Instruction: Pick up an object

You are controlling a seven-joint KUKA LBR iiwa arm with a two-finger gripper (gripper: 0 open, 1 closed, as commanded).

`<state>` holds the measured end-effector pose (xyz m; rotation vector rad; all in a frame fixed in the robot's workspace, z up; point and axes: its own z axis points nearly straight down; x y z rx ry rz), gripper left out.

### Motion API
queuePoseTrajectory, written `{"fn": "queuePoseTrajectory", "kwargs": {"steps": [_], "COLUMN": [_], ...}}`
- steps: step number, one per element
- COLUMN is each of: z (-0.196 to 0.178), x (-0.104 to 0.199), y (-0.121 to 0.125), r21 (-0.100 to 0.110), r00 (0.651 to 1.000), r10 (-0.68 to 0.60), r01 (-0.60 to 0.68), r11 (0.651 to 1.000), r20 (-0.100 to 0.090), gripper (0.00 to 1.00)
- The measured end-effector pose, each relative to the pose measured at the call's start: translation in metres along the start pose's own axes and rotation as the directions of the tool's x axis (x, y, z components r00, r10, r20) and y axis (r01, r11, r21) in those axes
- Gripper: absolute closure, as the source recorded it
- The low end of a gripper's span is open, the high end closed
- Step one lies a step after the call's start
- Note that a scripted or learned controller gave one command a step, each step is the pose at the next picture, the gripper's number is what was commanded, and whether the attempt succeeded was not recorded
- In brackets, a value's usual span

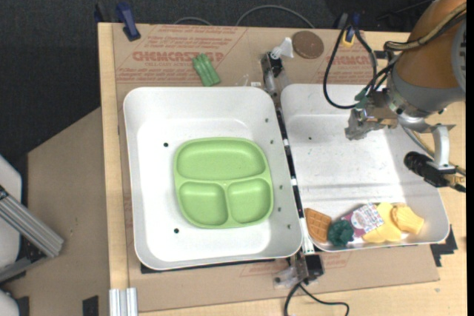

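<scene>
Several small toy foods lie along the near edge of the right bin (pixel 326 159): a tan waffle piece (pixel 318 223), a dark green broccoli (pixel 341 233), a pink-and-white packet (pixel 366 218) and yellow pieces (pixel 396 224). My gripper (pixel 361 123) hangs over the far right part of that bin, well behind the foods, with nothing seen between its fingers. The grey arm with its orange band (pixel 437 18) reaches in from the right.
The left bin (pixel 148 159) holds a green divided tray (pixel 222 181). On the cardboard behind the bins lie a green clip (pixel 207 70) and a brown disc (pixel 307 45). Cables run over the back edge near the arm.
</scene>
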<state>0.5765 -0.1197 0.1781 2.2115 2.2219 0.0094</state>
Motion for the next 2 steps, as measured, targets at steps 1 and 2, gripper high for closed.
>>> {"fn": "queuePoseTrajectory", "kwargs": {"steps": [1,2], "z": [-0.005,-0.016], "x": [-0.002,-0.002], "y": [0.0,0.001], "r21": [0.003,-0.001], "r00": [1.0,1.0], "r10": [0.003,0.003], "r01": [-0.003,-0.003], "r11": [1.0,1.0], "r20": [0.001,0.002], "gripper": [1.0,1.0]}}
